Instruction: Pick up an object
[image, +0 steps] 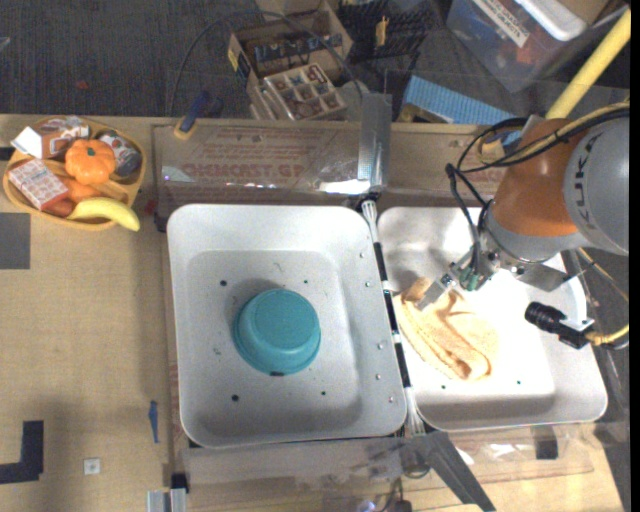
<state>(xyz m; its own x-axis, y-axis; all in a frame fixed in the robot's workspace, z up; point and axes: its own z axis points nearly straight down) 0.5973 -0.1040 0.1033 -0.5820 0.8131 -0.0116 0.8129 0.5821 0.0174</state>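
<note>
A teal bowl (278, 330) lies upside down in the middle of the left bin (200, 240). In the right bin (570, 400) a floppy tan, banana-peel-like object (455, 340) lies against the left wall. My gripper (462, 277) hangs low over the upper end of that tan object, beneath the grey arm with its orange band (535, 200). A small tan block (421, 292) sits just left of the gripper. The fingertips are too small and dark to make out.
A wooden plate of toy food (70, 175), with a banana and a pumpkin, rests on the bench at far left. A black cylinder (548, 318) and cables hang over the right bin's right side. Boxes and clutter stand behind the bins.
</note>
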